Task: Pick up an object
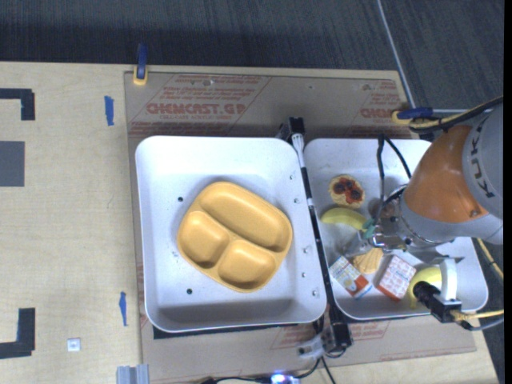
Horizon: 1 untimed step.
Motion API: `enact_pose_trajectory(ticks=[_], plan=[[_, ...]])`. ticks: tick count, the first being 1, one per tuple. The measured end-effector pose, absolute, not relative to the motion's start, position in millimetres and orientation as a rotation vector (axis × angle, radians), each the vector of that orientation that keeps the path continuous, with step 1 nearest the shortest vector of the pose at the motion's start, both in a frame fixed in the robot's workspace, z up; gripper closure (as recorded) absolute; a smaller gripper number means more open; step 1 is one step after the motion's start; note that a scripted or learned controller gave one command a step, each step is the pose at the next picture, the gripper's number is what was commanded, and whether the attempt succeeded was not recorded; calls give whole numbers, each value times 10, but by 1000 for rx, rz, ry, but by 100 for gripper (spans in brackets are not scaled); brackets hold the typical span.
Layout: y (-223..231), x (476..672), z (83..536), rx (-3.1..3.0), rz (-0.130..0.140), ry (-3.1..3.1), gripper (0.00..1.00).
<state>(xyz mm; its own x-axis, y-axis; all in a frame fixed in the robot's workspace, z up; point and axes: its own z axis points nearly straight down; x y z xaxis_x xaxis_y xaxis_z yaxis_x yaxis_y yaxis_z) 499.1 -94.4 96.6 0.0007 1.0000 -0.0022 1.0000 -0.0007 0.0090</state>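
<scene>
So the yellow three-compartment tray [234, 235] sits in the middle of the left bin [160, 166], turned at a bit of an angle, and I'll use it as the reference for everything else. All the small stuff is over in the right bin [320, 154], on the far side of the divider from the tray.

Closest to the tray there's a yellow banana-looking piece [342, 217], and just past that, a bit further toward the back, a small round pastry with a red top [347, 189]. Toward the front edge, still on the side nearest the tray, a little white carton [347, 276] lies tilted. Next to it, further from the tray, is an orange-and-white packet [394, 278], and beyond that a yellow-green round thing [426, 278] that's partly tucked under the arm's hardware.

The arm [448, 186] comes in from the side opposite the tray, orange band sitting over the right bin. The tool [382, 238] hangs low among the items, right above a pale yellow wedge-ish piece [369, 260] between the banana and the packet. Honestly can't tell how far it's open or whether it's got anything, the wrist covers that.

Both bins rest on a brown sheet [208, 102] on the wooden worktop [64, 214].
</scene>
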Motion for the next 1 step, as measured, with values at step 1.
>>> enact_pose_trajectory(ticks=[1], plan=[[-191,4918,1849,2219,2,2223,100]])
